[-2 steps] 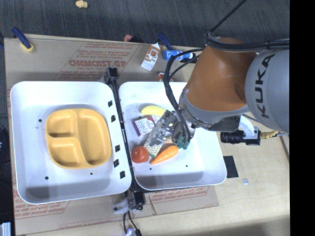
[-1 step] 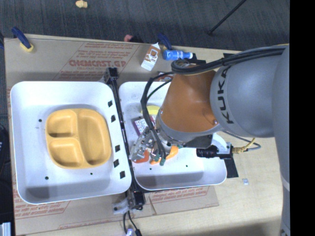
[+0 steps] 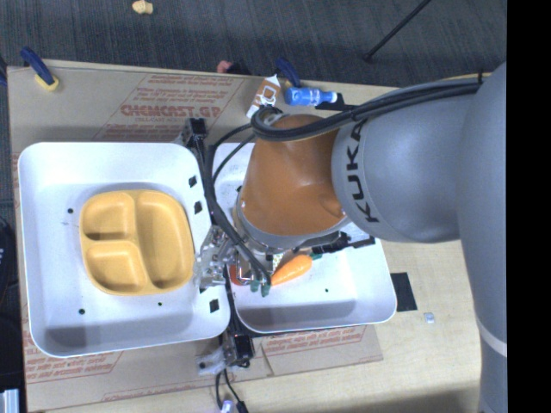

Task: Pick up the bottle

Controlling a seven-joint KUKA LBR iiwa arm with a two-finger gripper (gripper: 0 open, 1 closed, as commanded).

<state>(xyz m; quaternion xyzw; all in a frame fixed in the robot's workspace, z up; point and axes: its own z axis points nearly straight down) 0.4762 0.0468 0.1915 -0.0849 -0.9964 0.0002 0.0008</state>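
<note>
Grey arm enters from right, bent steeply down. Orange band above wrist faces camera, black cables looped across it. Gripper low at bottom left of wrist, pointing down; metal parts partly hidden beneath wrist.

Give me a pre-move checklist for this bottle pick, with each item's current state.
1. Bottle located: cannot tell; none is visible, and the arm covers much of the right bin.
2. Gripper position: ok; low at the right bin's left wall.
3. Finger state: cannot tell; too cluttered.
4. Grasp on anything: cannot tell.
5. Nearby clutter: not ok; the carrot lies right beside the gripper.
6. Left bin contents: ok; the yellow divided tray sits apart from the gripper.
</note>
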